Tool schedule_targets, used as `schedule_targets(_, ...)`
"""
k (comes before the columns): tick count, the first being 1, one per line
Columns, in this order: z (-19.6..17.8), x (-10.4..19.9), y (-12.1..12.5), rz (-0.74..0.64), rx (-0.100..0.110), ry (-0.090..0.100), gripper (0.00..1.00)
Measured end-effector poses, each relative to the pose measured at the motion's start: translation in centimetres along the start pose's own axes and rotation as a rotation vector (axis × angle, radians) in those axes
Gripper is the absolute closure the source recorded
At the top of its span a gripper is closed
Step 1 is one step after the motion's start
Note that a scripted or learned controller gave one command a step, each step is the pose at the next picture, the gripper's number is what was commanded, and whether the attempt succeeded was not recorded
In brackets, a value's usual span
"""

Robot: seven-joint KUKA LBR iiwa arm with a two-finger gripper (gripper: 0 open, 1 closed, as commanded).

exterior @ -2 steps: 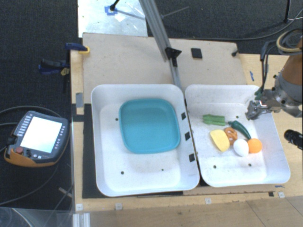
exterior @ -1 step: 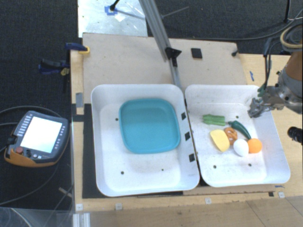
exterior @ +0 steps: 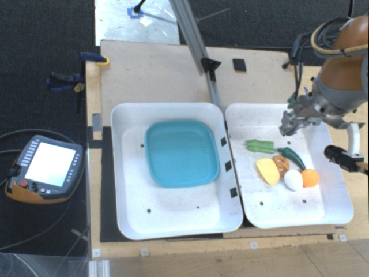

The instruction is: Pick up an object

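Right white bin (exterior: 334,209), green pod (exterior: 260,146) lying left-right, pincer (exterior: 288,124) above, grip state unclear.

Arm (exterior: 346,68) cropped at right edge

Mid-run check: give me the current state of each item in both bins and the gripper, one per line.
gripper: above the right bin's far side, nothing seen in it
blue plate: flat in left bin
green bean pod: lying loose
yellow piece: lying loose
white egg: touching the orange ball
orange ball: resting in right bin
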State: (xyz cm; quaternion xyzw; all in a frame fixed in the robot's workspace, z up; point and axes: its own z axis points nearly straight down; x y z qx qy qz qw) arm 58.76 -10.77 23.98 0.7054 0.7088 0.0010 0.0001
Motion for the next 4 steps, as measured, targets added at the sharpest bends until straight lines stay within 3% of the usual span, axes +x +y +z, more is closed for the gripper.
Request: schedule_targets(4,2.4,19.3,6.0,0.0,0.001,0.0,1.0)
